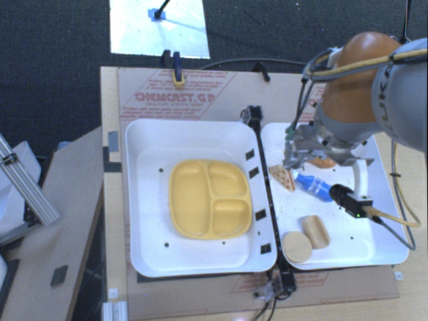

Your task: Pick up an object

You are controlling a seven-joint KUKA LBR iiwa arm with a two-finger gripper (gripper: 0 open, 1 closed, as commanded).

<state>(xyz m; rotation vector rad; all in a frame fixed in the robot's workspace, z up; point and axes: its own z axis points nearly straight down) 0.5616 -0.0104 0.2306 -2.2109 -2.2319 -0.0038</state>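
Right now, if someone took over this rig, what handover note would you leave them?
Gripper: low over the left side of the right white bin; no object visibly held.
Things: tan waffle-patterned wedge and blue plastic piece lie close by it; pale round wooden block nearer the front. Yellow divided plate lies in the left white bin.
Done: nothing lifted.
Left: grasp and lift one.

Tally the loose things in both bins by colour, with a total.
Yellow divided plastic plate: 1
Blue plastic bottle-like piece: 1
Pale wooden pieces, a round disc and a short cylinder: 2
Tan waffle-patterned wedge: 1
Orange piece, partly hidden: 1
Total: 6
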